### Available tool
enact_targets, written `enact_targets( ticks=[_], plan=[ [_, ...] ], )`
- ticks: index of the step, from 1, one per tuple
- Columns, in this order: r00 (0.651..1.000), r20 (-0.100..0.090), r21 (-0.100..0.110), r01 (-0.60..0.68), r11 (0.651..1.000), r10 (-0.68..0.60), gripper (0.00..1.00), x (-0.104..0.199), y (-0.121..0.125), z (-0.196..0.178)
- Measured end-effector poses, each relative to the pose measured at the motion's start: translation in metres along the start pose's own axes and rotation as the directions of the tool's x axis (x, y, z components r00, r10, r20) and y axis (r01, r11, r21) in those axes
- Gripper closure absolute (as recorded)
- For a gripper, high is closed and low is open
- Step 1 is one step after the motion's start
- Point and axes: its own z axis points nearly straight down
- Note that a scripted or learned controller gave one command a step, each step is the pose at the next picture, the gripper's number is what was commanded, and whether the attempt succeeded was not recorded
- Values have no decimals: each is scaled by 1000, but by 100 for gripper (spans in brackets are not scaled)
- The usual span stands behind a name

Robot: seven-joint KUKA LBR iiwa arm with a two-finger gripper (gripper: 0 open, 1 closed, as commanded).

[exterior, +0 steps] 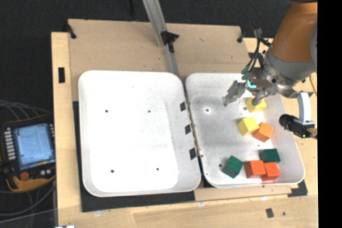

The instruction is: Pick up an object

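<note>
Two spread fingers show the claw open (gripping nothing) above the right bin; blocks lie below.

A yellow block lies partly hidden beneath the claw. The arm is cut off by the right edge.

Grey arm — orange band above wrist.

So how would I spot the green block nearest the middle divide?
Look in the right white bin, along its near edge. The dark green cube sits leftmost there, tilted, left of two orange blocks; the other green block lies farther right.
</note>
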Motion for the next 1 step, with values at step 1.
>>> enact_targets(
  ticks=[1],
  plan=[
    [1000,1,-4,-1,1000,1,0,0,1,-2]
  ],
)
